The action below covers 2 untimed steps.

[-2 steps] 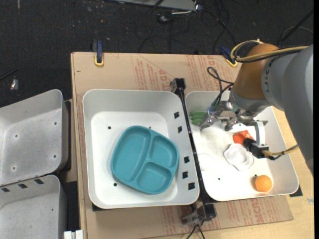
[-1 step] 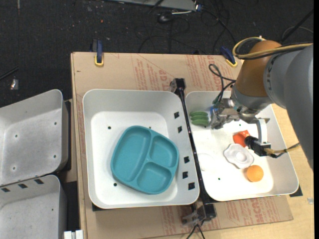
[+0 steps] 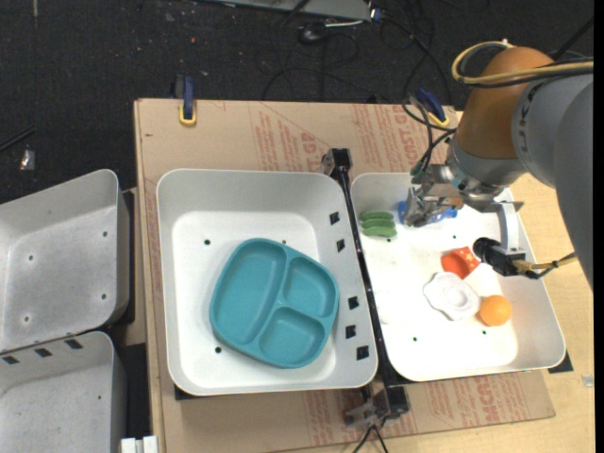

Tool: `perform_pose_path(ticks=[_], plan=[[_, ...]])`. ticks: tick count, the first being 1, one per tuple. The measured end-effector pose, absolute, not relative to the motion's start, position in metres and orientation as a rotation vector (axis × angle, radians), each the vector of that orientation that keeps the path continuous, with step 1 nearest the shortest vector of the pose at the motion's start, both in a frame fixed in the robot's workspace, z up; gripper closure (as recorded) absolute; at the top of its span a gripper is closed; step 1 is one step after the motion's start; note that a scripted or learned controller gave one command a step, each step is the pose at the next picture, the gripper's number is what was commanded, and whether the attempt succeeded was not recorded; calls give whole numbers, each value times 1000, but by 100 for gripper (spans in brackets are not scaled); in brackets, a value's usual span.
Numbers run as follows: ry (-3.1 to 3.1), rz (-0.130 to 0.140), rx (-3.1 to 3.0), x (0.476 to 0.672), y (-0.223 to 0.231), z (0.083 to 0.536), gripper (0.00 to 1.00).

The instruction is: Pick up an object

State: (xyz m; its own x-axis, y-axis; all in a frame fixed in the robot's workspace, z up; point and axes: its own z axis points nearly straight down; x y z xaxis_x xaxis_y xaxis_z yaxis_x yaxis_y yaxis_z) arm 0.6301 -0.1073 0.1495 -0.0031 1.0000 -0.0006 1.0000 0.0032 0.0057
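Dark floor with loose cables surrounds a brown bench [image 3: 264, 130] that carries two shallow white bins side by side. In the left bin [image 3: 179, 206] lies a teal divided plate [image 3: 274, 302], near the middle and a little toward the front. The right bin [image 3: 538, 347] holds the small things: a green ridged piece [image 3: 377, 224] near its far left corner, a red piece [image 3: 460, 261] and a white piece [image 3: 450, 294] around the middle, and an orange ball [image 3: 494, 310] touching the white one on the right side. The gripper [image 3: 427, 208] hangs low over the far edge of the right bin, and something blue [image 3: 420, 214] shows just under it. I cannot tell if the claw is wide or narrow, or if the blue thing is an object or a part of the tool. I judge that the task is at the reaching step, and no pick is proven yet. If nothing is caught, the next move calls for a descent over one free object, for example the green piece just beside the gripper, with enough room from the bin wall.
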Motion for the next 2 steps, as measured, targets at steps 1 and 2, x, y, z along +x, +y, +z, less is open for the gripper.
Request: perform_pose_path(ticks=[1, 2], plan=[[2219, 6, 2214, 634, -116, 209, 100], [2221, 5, 2215, 635, -116, 250, 100]])
